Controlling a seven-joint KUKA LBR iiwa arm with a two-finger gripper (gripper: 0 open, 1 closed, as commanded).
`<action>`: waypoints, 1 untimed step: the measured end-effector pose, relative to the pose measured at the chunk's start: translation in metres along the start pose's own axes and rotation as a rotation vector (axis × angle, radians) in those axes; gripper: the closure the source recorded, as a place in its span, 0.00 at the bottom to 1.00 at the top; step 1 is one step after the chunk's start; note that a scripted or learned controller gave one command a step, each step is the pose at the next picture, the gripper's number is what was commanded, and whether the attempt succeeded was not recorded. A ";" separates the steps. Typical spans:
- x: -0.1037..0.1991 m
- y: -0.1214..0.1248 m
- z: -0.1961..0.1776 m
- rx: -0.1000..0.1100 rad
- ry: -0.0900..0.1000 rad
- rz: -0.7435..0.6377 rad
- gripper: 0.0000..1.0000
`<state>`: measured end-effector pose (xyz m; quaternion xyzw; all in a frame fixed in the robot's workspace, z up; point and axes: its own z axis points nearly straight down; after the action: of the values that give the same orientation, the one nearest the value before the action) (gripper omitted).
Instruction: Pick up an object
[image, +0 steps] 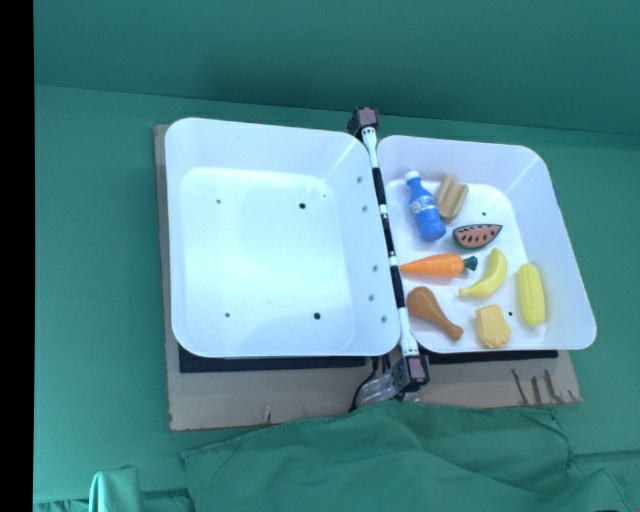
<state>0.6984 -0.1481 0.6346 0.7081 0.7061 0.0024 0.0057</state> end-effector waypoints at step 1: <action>-0.019 -0.043 0.045 0.012 0.004 0.003 0.00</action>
<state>0.6558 -0.1668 0.5896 0.7092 0.7050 -0.0006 0.0001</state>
